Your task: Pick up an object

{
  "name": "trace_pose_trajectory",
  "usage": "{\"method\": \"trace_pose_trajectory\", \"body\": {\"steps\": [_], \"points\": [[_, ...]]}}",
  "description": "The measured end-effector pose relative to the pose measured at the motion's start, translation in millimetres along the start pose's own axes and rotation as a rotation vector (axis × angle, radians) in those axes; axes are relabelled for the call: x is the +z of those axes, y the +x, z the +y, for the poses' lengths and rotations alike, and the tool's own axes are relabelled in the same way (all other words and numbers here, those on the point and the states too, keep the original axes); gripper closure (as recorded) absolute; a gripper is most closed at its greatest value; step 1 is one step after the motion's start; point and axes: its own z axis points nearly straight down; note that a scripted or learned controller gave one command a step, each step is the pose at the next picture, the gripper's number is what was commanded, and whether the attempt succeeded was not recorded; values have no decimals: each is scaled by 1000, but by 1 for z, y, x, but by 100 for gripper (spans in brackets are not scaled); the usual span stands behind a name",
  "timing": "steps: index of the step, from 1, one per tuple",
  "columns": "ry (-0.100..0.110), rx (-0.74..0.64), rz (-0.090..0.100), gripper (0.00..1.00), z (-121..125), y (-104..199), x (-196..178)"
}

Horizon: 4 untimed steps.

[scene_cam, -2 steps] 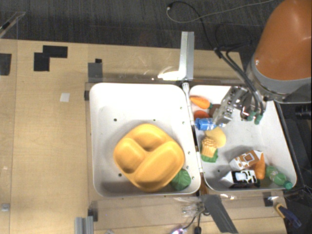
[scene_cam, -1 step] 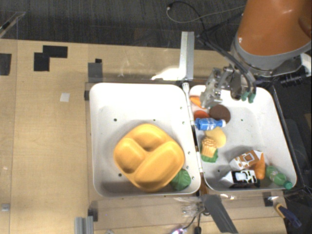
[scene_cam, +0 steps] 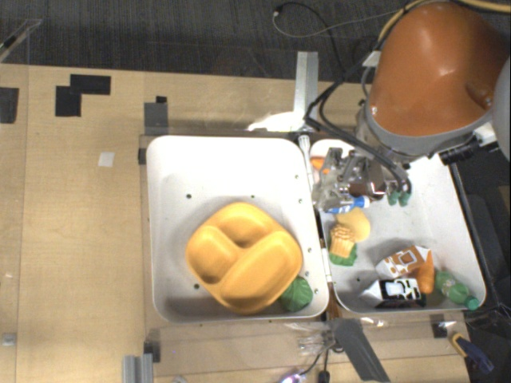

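Observation:
My gripper (scene_cam: 339,183) hangs low in the right bin (scene_cam: 459,214), near its upper left corner, under the big orange band of the arm. A blue and white item (scene_cam: 351,206) lies just below it, and something orange (scene_cam: 318,164) lies just to its upper left. Lower in that bin sit a yellow corn-like toy (scene_cam: 348,234), a white and orange carton (scene_cam: 403,260), a black and white pack (scene_cam: 399,290), a carrot (scene_cam: 428,271) and a green piece (scene_cam: 457,292). The metal of the gripper hides what is under it.
The left bin (scene_cam: 184,174) holds a large yellow divided dish (scene_cam: 242,255), upside down, with a green round object (scene_cam: 297,294) at its lower right edge. A small green piece (scene_cam: 399,198) hangs by the arm's wrist. Cables trail above the bins.

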Motion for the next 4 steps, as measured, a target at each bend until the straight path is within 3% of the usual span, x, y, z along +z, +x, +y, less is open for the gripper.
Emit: {"method": "trace_pose_trajectory", "body": {"steps": [1,2,3,4], "points": [[1,-366,-4,100,-26,15,-103],[2,-367,-17,100,-25,13,-116],[-1,-802,-3,100,21,-39,-86],[1,-351,-4,100,-33,-39,-102]]}}
